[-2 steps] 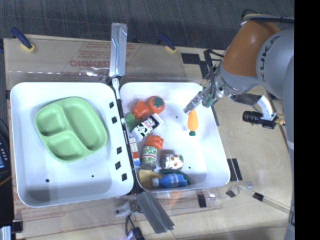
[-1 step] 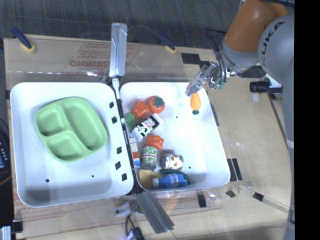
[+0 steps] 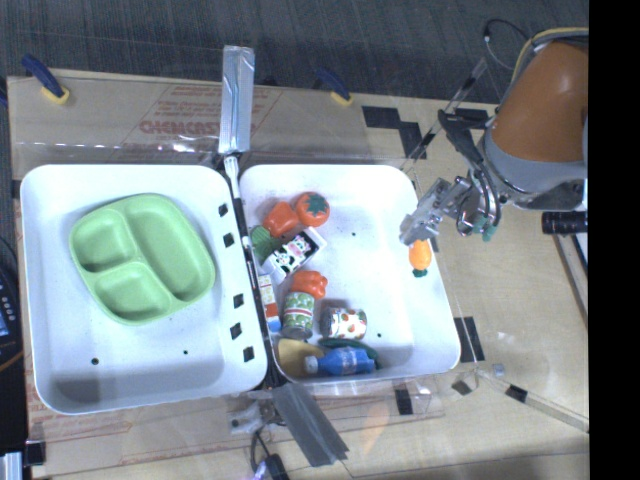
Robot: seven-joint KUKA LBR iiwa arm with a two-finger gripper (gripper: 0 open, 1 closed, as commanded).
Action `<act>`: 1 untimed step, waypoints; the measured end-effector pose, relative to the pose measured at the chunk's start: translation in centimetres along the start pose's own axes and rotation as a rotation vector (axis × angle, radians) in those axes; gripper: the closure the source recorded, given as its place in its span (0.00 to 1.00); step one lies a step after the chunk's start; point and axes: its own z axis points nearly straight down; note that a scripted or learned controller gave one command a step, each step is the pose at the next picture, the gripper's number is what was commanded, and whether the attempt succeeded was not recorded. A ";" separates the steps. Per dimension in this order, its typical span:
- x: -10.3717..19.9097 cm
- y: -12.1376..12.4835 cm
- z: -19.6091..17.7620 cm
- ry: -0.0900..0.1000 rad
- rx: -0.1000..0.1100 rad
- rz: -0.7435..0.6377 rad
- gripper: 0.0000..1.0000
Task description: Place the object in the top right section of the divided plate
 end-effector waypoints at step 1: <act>-8.0 4.8 -8.0 -0.003 -0.001 -0.018 1.00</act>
